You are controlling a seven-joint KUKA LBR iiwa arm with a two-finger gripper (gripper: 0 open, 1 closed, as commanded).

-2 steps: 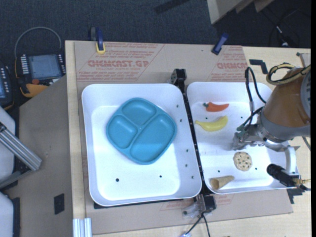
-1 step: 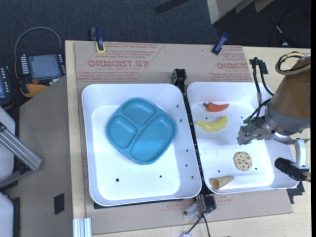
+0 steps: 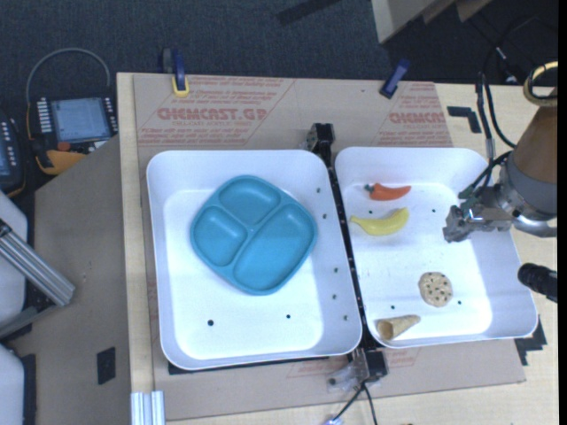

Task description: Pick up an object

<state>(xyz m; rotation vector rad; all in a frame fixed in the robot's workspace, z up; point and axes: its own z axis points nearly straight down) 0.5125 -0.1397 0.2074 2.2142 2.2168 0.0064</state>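
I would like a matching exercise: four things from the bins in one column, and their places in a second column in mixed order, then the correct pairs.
Things:
1. plate
2. chili
3. cookie
4. cone

Places:
A. right bin, far end, just beyond the banana
B. left bin, alone
C. right bin, near edge
D. right bin, between the banana and the cone, nearer the arm's side

Pairs: 1-B, 2-A, 3-D, 4-C
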